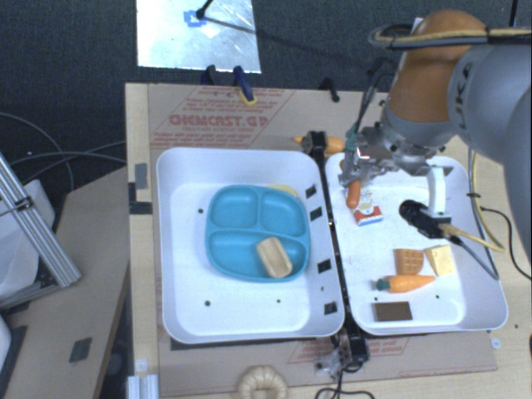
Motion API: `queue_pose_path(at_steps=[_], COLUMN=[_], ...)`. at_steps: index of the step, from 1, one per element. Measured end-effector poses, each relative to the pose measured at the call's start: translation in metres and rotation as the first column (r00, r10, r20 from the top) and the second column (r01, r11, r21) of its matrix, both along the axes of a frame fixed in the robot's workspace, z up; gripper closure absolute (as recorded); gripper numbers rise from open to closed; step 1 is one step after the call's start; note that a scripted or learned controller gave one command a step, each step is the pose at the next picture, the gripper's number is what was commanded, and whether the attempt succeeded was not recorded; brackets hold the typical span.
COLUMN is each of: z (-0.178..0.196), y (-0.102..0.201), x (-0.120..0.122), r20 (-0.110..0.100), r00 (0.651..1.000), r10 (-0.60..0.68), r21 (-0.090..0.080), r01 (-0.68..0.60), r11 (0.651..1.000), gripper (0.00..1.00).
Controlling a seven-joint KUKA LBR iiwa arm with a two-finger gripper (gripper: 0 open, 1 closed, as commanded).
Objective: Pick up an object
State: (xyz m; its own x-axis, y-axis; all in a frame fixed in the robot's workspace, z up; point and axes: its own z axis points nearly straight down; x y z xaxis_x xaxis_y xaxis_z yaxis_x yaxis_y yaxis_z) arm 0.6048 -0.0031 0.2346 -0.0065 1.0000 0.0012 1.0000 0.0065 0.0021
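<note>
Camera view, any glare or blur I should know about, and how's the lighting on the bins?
Camera view: the silvery sheet behind the bench glares brightly; the left-hand bin and right-hand bin are evenly lit, with only soft shadows; the blue plate and carrot look sharp; the arm, nearest the lens, is slightly soft.

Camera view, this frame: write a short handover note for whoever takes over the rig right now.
Claw: low over the far left corner of the right bin, directly above a small orange sausage; a hold can't be confirmed.
Also in the right bin: red-and-white box, waffle piece, cheese wedge, carrot, brown block.
Left bin: blue plate carrying a bread piece.
Done: nothing clearly lifted.
Left: secure one object and raise it.
</note>
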Motion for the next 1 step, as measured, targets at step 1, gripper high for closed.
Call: queue_pose_path(at_steps=[1], z=[-0.0177], y=[-0.0085], x=[-0.0051], r20=[-0.001], r00=[1.000], r10=[-0.006], r21=[-0.002], r01=[0.006], r11=[1.000], gripper=[1.00])
